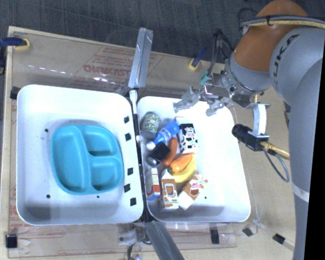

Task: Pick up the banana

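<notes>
The gripper (198, 104) hangs over the far edge of the right bin (226, 184), its two fingers spread wide with nothing between them, well apart from the pile below and toward the near side. The arm (295, 59) comes in from the right, with a cable and a black fitting (247, 136) hanging off the wrist over the bin's right side

The banana (184, 170) lies in the middle of the right bin, in a heap packed against the divider between the two bins. An orange piece (181, 160) sits on or against its upper side, a blue bottle (166, 134) and a black-and-white carton (186, 136) lie just beyond it, and small boxes (170, 193) press against its near side. How much of its length is covered I cannot tell

It looks like a toy fruit: light, stiff, probably smooth and a little slippery, with a curved rounded back that fingers could slide off. The best hold, I judge, is across the narrow width near the middle of the curve, on the yellow right-hand flank that shows bare

Room is uneven. To the right of the banana the bin floor is bare white, so one finger can come down there freely. On the left the clutter is touching, so the other finger will likely have to wedge between the banana and its neighbours. The bin wall is not close enough to matter. The left bin (30, 142) holds a blue tray (85, 159) and plays no part
</notes>
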